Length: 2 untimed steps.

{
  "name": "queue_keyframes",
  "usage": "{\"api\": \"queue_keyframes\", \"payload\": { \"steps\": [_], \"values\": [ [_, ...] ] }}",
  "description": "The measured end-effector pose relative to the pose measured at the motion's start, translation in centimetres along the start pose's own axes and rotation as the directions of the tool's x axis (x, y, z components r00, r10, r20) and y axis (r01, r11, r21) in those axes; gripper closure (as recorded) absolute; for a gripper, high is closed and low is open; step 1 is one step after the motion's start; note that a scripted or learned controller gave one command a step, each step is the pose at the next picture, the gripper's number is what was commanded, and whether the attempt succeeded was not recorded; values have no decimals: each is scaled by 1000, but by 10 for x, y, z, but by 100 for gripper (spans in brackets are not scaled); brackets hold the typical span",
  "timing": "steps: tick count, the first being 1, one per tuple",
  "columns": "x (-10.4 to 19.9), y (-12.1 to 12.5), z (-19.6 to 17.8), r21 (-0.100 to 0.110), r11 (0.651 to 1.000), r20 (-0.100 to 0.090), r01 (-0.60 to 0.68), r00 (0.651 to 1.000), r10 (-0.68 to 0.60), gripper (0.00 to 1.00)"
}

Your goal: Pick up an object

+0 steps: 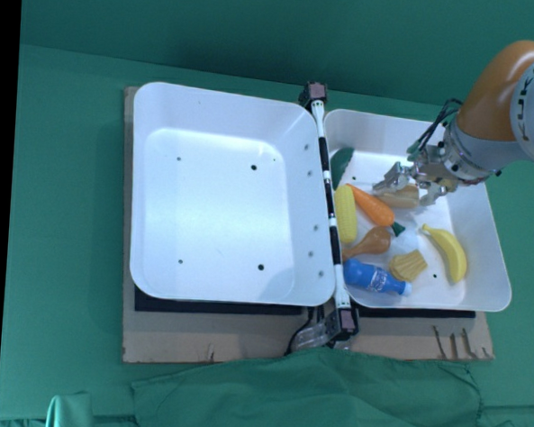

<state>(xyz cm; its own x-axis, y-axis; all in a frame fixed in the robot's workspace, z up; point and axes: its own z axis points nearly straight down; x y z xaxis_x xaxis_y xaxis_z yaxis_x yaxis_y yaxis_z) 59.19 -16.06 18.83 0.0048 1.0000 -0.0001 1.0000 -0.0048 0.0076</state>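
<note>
Just beneath the claw [411, 183], whose spread could not be told, a tan piece [401, 197] lay beside the carrot [373, 206], seemingly its target.

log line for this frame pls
arm: over right bin | gripper: low by carrot | grasp: unclear | left bin: no toys

Even, bright overhead light washes the left bin [218, 196] nearly to glare on its floor. Shadows beneath it stay soft and short, and focus is slightly soft throughout.
</note>
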Motion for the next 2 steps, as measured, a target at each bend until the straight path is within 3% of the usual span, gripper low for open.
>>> {"api": "queue_keyframes", "payload": {
  "steps": [1,2],
  "values": [
    [-3,4,-19,-19,1000,9,-3,1000,3,100],
    [1,-2,-70,-2,1000,4,2,1000,-2,100]
  ]
}}
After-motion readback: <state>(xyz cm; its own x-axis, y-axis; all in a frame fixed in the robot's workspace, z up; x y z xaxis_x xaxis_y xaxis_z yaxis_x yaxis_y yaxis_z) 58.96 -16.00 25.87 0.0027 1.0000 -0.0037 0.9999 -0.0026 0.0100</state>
